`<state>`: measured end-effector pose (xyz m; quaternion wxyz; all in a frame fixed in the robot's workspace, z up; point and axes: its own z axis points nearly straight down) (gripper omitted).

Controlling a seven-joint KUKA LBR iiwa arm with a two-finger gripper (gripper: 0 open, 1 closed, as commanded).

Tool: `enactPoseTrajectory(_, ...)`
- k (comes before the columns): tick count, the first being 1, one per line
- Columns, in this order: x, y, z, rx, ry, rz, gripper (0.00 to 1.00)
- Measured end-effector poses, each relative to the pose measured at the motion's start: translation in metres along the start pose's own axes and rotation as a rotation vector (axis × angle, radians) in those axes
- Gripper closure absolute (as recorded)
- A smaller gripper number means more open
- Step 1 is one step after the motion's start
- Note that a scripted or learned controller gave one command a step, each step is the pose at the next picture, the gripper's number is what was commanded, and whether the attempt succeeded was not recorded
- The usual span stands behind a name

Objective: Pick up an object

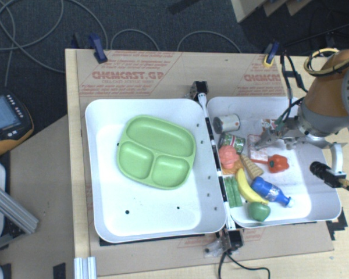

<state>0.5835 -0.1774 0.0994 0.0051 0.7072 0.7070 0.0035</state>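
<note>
Camera view: grey arm over right bin (320,205).
Claw (270,133): low, just above the red pepper (278,163); its opening cannot be told.
Landmark: banana (246,186), left of the pepper.
Advice: centre on the pepper, clear of the blue bottle (271,192) below it.

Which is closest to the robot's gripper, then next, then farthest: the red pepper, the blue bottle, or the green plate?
Seen from the camera above, starting at the gripper:
1. Red pepper, just below it in the right bin.
2. Blue bottle, farther toward the right bin's front edge.
3. Green plate, far off in the left bin.
</note>
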Motion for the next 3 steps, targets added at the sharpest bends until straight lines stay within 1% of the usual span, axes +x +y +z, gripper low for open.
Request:
enactPoseTrajectory(1,0.008,-0.043,0.010,0.000,0.000,0.001,0.00)
enactPoseTrajectory(2,0.006,-0.042,-0.001,-0.002,-0.004,0.002,1.00)
enactPoseTrajectory(3,0.106,-0.030,-0.086,0.010,0.003,-0.003,1.00)
